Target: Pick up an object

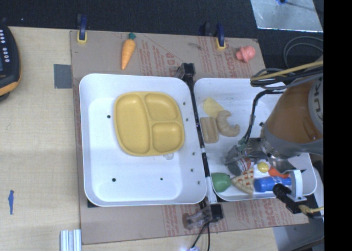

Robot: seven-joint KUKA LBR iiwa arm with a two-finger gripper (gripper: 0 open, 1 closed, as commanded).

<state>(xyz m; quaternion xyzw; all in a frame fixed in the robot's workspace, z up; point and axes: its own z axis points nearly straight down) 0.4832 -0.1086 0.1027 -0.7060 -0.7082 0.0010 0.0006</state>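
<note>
The grey-and-orange arm's gripper (242,159) (finger state cannot be told) sits low in the right white bin (234,86), near its front edge. Beside it lie a green rounded toy (220,181), a pizza-slice toy (243,180) and a blue-and-white bottle (278,183).

A robotics lab bench — two white bins (88,134) sit on a cardboard sheet (165,52) clamped down with clips (82,29). A grey-and-orange arm (294,118) trails cables (286,71), and toy food — a carrot (127,51), a pizza slice (245,180) — serves as props.
</note>
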